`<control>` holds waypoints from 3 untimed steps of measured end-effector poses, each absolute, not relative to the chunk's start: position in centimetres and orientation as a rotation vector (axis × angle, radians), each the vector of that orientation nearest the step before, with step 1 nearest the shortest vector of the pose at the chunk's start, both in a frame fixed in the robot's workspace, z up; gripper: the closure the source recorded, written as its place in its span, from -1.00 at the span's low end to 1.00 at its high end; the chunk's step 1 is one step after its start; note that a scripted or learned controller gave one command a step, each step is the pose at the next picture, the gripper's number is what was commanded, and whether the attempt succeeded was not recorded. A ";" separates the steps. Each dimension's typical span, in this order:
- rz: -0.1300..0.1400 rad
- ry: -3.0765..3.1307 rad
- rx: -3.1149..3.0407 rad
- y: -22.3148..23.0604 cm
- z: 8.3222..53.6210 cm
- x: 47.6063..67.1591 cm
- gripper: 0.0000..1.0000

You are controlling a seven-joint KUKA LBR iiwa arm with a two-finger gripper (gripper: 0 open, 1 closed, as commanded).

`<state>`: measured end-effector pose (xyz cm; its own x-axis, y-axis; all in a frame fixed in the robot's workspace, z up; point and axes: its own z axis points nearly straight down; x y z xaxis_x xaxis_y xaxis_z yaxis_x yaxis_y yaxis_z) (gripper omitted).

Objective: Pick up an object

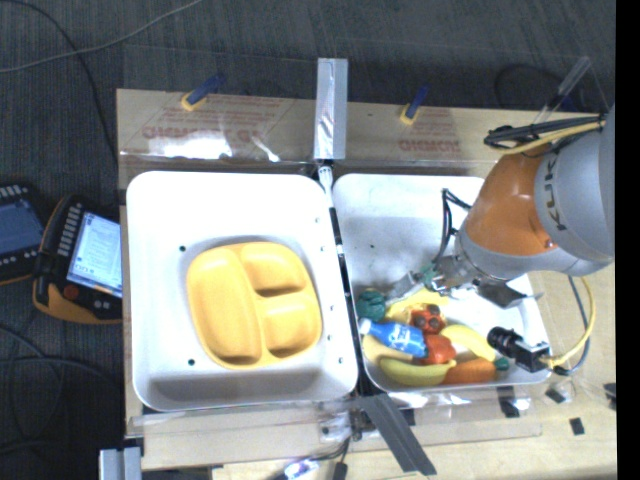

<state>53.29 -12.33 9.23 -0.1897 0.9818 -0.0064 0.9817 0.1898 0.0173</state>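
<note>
My gripper (432,276) reaches down into the right bin (390,218), just above a heap of toy food at the bin's front. The heap holds a blue bottle (398,337), a yellow banana (412,371), a green piece (372,299), small red pieces (431,319), a red-orange piece (439,347) and an orange carrot-like piece (471,371). The gripper tip sits at the heap's upper edge, near the yellow and red pieces. Nothing is visibly held.
The left bin (160,218) holds a yellow divided plate (253,301). A metal divider (331,108) stands between the bins at the back. The rear half of the right bin is bare white floor. A handheld pendant (80,263) lies off the bench at left.
</note>
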 end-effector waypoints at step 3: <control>0.030 2.609 1.686 -10.2 10.5 49.7 1.00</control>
